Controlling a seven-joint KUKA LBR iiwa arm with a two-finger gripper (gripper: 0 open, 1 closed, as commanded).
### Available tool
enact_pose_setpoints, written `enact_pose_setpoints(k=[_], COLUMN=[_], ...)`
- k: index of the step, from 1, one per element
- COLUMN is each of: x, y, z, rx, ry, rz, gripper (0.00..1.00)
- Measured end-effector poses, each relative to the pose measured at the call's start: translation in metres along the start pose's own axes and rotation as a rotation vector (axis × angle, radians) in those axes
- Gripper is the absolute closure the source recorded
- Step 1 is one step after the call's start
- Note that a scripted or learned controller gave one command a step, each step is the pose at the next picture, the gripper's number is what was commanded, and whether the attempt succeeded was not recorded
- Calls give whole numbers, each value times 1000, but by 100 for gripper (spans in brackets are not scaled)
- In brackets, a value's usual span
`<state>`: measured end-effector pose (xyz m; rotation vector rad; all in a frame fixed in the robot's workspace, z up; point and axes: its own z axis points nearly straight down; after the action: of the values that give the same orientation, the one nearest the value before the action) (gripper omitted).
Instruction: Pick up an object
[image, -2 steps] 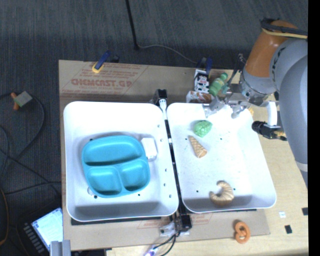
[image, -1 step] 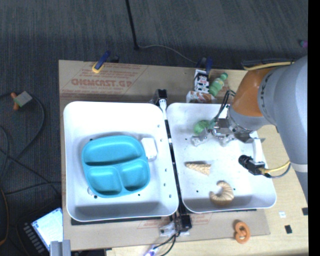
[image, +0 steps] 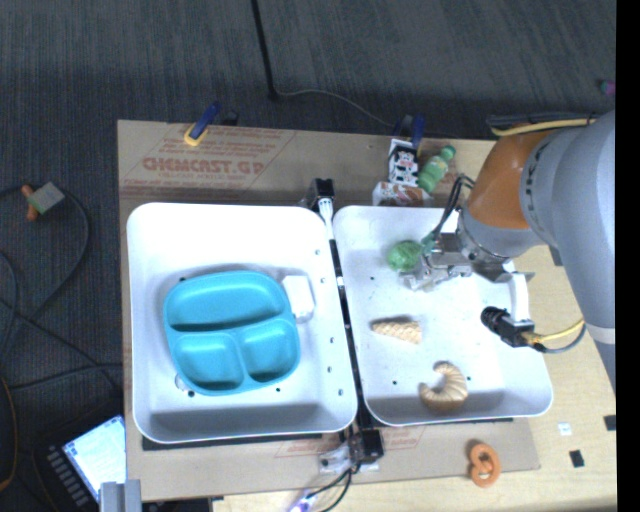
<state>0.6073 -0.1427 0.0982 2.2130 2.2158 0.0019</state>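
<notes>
Approach step: claw (image: 425, 275) low in right bin (image: 520, 390), just beside green toy (image: 405, 254) at bin's upper left. Finger state cannot be told. Next move likely calls for centring over toy, closing, lifting. Cone (image: 397, 328), croissant (image: 445, 385) lie apart.

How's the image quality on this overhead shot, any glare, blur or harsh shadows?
Camera view: lighting is even and soft, with faint shadows under the blue tray; both white bins look bright, nearly washed out; the whole frame is slightly soft, so the pincer beside the green object lacks fine detail.
</notes>
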Motion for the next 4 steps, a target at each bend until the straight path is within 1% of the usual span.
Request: enact_pose_setpoints(k=[1,2,3,4], x=[0,0,0,15], y=[0,0,0,-35], z=[0,-9,-9,8], rx=[0,0,1,3], ry=[0,-1,-1,3], rz=[0,0,0,3], gripper=[0,100,0,0])
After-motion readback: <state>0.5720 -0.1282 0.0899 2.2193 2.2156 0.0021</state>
